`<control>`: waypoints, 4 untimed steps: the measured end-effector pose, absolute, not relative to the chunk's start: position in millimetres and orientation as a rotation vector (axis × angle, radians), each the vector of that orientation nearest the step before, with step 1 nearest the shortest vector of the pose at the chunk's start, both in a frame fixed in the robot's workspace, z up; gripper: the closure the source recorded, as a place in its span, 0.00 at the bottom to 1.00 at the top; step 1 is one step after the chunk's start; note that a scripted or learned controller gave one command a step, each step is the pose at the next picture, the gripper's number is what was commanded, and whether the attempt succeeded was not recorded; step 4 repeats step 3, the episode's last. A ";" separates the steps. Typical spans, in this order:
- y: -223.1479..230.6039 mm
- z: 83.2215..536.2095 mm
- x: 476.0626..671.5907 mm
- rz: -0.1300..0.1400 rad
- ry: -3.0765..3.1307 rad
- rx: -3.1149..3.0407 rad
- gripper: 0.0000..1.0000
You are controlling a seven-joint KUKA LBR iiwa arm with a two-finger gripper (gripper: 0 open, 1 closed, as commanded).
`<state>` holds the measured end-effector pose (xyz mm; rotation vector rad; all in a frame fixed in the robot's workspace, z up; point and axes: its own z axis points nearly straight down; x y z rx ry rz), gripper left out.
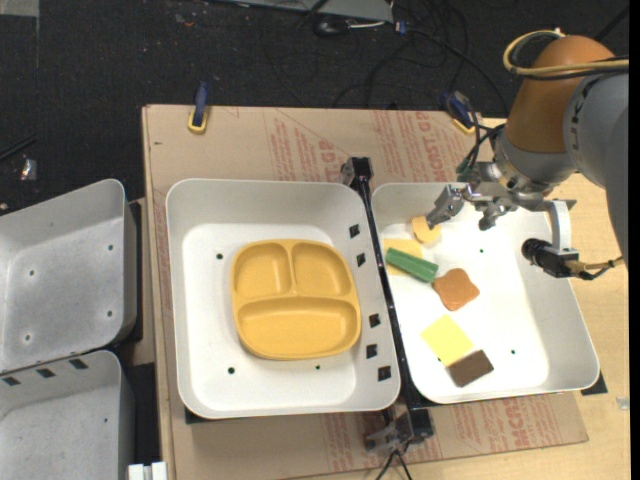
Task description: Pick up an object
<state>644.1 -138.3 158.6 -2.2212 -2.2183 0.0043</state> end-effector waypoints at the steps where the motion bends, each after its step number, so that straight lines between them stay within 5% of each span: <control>1: -135.8 95.5 647.3 0.004 -2.221 -2.217 0.00; 2: -136.1 110.3 649.1 -0.002 -2.225 -2.222 1.00; 4: -137.6 153.6 649.2 -0.005 -2.225 -2.225 1.00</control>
